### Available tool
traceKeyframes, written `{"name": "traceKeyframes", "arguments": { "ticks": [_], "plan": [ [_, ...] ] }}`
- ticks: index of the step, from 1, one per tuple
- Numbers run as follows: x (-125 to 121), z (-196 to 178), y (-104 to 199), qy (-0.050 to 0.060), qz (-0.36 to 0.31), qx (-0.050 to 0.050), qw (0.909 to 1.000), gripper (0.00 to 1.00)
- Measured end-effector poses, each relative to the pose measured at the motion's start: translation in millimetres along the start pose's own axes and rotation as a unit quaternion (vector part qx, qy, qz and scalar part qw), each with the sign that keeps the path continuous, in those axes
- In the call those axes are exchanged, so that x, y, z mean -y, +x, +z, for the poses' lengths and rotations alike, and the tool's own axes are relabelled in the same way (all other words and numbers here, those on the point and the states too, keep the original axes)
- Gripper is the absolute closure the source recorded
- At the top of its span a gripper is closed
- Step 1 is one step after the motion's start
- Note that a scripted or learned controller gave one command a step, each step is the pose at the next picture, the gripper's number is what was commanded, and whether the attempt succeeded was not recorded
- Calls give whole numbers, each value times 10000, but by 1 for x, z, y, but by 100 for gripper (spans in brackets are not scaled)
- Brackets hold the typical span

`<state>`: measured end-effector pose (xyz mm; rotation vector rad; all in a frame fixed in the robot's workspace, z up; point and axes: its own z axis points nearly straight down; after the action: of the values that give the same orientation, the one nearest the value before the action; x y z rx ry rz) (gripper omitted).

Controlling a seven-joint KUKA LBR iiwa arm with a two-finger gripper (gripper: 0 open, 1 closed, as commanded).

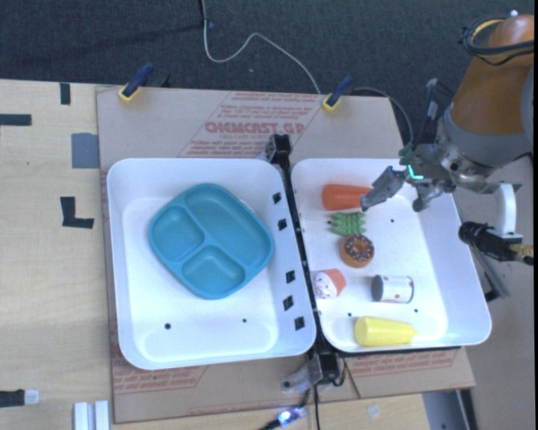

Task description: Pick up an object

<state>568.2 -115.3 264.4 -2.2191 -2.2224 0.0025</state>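
- Gripper (pixel 402 192) hovers over the right bin (pixel 448 267), fingers spread apart and seemingly grasping nothing.
- Orange carrot (pixel 343 196) lies just left of it, beside the divider.

The arm (pixel 493 88) at the upper right of the frame has an orange band above a grey wrist housing. Black cables loop over the top of the band. The gripper (pixel 402 191) has dark fingers, with a small teal light at its base.
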Motion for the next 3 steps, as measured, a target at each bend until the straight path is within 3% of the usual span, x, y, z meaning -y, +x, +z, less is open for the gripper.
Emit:
{"name": "traceKeyframes", "arguments": {
  "ticks": [1,3],
  "plan": [
    [0,0,0,-3,-1,0,10000,0],
    [3,107,-2,29,4,-5,10000,0]
  ]
}}
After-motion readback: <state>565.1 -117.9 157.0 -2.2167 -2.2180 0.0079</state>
